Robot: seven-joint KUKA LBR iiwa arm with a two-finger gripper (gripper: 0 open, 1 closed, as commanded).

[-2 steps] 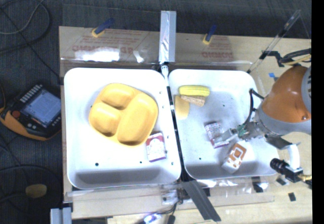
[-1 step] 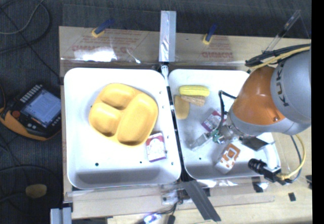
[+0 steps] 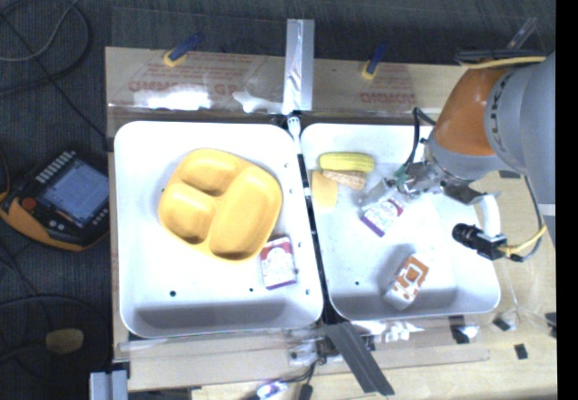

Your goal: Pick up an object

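Now: left bin (image 3: 135, 299) – yellow dish (image 3: 219, 201), carton (image 3: 278, 263) | right bin (image 3: 470, 294) – corn (image 3: 347, 162), cartons | hand (image 3: 397, 186) – grip state unclear

Grey arm (image 3: 528, 118) entering from right, orange band above wrist, gripper (image 3: 402, 183) angled down-left, low over the right bin

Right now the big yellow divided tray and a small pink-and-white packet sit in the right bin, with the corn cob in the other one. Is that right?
Not quite. The camera view shows the yellow divided tray and the small pink-and-white packet in the left bin, not the right. The corn cob is in the other one, the right bin.
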